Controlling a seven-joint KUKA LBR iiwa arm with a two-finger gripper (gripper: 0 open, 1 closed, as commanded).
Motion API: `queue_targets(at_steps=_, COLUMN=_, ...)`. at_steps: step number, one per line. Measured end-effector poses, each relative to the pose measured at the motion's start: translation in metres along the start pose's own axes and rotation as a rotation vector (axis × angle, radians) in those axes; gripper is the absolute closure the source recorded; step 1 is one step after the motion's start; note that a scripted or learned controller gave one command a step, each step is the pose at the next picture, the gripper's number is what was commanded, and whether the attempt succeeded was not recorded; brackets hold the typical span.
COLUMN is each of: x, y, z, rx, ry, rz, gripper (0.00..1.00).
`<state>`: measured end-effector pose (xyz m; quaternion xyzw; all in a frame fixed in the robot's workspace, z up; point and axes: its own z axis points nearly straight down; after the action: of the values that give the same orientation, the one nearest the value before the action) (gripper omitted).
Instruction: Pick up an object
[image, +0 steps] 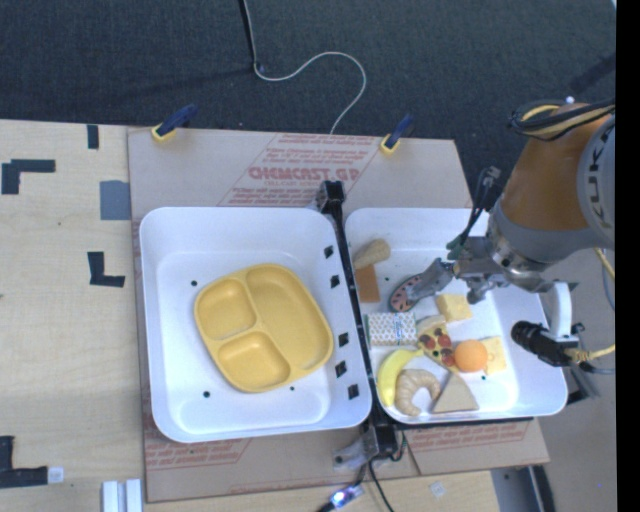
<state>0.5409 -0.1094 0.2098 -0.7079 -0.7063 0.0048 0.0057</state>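
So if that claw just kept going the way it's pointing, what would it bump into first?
Probably the small pizza-slice toy just beyond the claw, which points left over the right bin of play food. Height is hard to judge from above, so it might pass over it.

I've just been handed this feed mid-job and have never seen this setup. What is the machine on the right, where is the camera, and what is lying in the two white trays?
One camera sits above the bench, looking down at a slant. The grey and orange machine is a robot arm reaching in from the right; its gripper hovers over the right bin. I cannot see anything between its fingers. The left bin holds a yellow divided plate. The right bin holds a pile of small toy foods, including a banana, an orange, a croissant and a pizza slice. The arm's job is to pick up one of them.
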Motion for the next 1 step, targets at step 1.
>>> queue_targets(at_steps=1, x=0.0002, y=0.0027, z=-0.0064, rx=-0.012, ry=-0.001, rz=-0.003, gripper=0.00)
